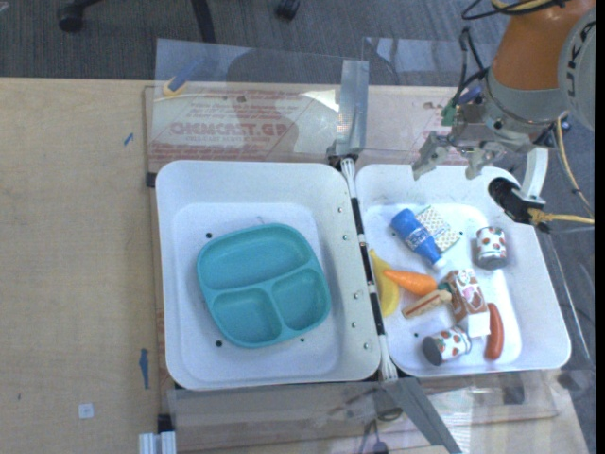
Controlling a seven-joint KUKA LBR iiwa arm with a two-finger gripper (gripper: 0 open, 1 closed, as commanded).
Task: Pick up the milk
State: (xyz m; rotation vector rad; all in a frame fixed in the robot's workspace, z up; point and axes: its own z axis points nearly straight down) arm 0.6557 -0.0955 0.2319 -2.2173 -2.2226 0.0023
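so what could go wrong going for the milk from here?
The milk carton sits packed against the hot dog, a white block and the red sausage, so the fingers may catch a neighbour. The gripper hovers open over the right bin's far edge, with the blue bottle between it and the carton.

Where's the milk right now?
The milk lies in the right bin, toward its near side, between the hot dog on its left and the red sausage on its right.
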